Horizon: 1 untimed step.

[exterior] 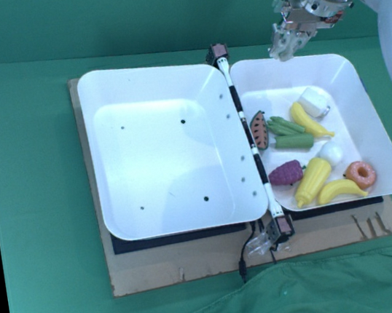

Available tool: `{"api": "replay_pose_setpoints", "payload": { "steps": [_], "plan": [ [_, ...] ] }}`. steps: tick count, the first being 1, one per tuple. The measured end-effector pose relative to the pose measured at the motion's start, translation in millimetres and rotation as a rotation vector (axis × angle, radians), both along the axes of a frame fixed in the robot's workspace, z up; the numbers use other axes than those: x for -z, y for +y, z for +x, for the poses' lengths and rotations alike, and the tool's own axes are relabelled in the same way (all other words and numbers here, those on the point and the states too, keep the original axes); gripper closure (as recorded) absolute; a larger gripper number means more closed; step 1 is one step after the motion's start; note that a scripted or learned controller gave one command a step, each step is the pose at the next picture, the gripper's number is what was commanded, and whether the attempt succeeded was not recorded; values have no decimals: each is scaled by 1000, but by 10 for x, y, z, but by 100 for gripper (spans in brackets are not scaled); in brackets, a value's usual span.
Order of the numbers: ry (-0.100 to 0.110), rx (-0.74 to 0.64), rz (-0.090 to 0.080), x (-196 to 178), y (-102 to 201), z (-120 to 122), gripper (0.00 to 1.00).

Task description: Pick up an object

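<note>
Gripper point(286, 47), grip state unclear, hangs over right bin's point(371, 98) far rim; toy food point(305, 149) lies below it

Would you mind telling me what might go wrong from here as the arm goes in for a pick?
1. The toys in the right bin lie packed together: the corn cob, purple piece and lower banana touch or nearly touch, so a grasp may nudge or catch a neighbour.
2. The watermelon slice sits close against the bin's left wall, leaving little room for a finger.
3. The hand hovers over the far rim, away from every toy, so a straight descent would likely miss.
</note>
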<state>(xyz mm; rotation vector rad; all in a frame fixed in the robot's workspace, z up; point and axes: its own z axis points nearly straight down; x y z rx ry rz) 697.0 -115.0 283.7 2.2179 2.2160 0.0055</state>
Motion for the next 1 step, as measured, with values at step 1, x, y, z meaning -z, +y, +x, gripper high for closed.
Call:
{"api": "replay_pose_setpoints", "payload": {
  "steps": [1],
  "plan": [
    [1, 0, 0, -458, 45, -8, 100]
  ]
}}
